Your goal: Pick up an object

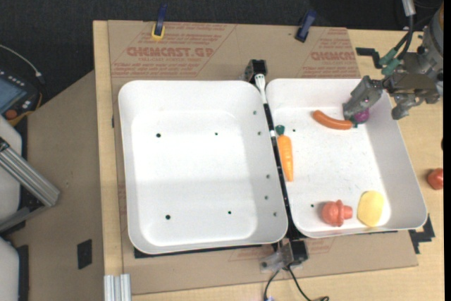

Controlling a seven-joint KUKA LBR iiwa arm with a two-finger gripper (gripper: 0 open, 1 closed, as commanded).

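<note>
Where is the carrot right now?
The carrot lies in the right bin, against its left wall beside the divider, below and left of the orange sausage.

Two bins (134, 151), five toy foods (285, 157)

You're looking at two bins (141, 109) of smooth white plastic with a soft sheen, set on a matt brown cardboard sheet (211, 46). The carrot (285, 157) and lemon (371, 209) look like glossy moulded plastic.
</note>
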